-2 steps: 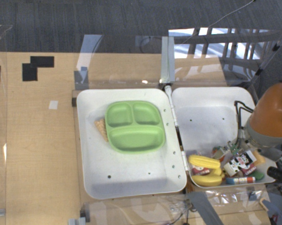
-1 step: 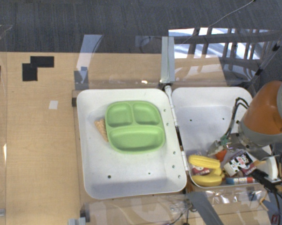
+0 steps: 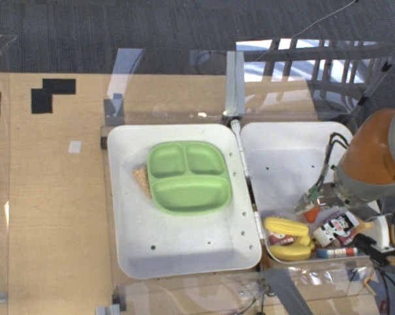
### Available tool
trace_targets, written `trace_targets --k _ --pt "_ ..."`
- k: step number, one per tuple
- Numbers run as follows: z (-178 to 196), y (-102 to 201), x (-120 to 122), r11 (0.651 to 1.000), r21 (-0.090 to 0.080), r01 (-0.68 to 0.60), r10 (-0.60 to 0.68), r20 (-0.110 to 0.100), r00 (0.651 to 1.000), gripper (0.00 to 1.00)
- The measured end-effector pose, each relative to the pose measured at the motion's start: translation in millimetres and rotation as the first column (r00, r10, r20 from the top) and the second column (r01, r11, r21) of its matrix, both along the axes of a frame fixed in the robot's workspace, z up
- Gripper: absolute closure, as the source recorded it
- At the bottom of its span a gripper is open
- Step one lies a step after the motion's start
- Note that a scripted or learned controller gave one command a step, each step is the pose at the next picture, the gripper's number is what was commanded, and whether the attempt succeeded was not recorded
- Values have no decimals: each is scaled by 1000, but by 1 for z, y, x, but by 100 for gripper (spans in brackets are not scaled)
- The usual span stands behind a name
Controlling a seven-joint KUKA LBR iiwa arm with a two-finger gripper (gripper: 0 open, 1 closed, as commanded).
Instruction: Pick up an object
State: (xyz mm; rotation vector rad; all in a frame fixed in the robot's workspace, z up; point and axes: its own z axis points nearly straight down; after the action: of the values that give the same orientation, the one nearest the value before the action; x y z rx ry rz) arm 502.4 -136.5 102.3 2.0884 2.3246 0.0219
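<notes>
Yellow banana (image 3: 289,227) lies beside a marker (image 3: 337,252) under the gripper (image 3: 315,200), grip state unclear.

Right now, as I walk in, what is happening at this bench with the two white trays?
A grey robot arm with an orange band reaches from the right into the right white bin, low over a pile at its near corner: yellow plastic corn and banana toys, a small black-and-white box and a marker pen. Nothing looks lifted yet. The left white bin holds a green divided plate.
</notes>
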Motion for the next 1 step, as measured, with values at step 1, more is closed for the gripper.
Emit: trace_targets --k 1 --pt "11 1 2 1000 0 -2 2 5 1000 100"
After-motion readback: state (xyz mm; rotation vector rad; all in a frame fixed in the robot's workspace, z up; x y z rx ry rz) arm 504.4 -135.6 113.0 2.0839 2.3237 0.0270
